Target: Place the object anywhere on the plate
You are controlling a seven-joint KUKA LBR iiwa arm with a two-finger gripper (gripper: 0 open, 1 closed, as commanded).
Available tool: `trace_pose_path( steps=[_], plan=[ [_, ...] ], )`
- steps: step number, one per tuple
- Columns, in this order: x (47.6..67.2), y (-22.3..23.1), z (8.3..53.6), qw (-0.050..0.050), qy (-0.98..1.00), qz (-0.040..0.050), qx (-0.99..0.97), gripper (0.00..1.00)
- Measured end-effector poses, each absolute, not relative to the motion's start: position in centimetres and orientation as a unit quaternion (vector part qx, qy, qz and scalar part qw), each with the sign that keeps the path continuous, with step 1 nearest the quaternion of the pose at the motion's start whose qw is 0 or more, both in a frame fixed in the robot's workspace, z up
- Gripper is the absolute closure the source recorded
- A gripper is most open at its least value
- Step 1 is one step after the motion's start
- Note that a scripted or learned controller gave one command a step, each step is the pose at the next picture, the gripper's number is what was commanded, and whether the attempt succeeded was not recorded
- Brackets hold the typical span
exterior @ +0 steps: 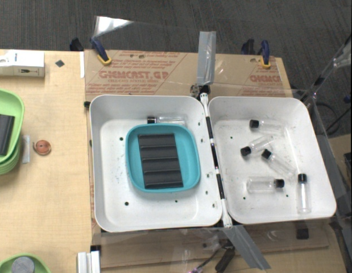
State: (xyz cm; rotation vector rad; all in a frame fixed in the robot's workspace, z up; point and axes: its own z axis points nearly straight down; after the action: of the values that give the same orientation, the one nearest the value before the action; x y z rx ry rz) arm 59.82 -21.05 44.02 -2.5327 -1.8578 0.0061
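Observation:
A teal plate (133, 155) with a dark ridged insert (160, 160) lies in the left white bin (107, 203). Several clear vials with black caps are scattered in the right white bin (232, 203): one (264, 125) near the back, two (252, 147) (276, 158) around the middle, one (265, 183) nearer the front, one (302, 192) by the right wall. Another clear vial (164, 119) rests in the left bin just behind the plate.
Cardboard (164, 73) lies behind the bins, held by clamps (99, 51). A green tray (8, 132) and a small round orange piece (42, 147) sit on the wooden bench to the left.

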Motion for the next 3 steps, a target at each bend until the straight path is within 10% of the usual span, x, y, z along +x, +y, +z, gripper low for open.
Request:
trace_pose_path(
  steps=[3],
  plan=[
    [59.82, -21.05, 44.02, 0.000, -0.591, 0.0019, -0.806, 0.00]
  ],
)
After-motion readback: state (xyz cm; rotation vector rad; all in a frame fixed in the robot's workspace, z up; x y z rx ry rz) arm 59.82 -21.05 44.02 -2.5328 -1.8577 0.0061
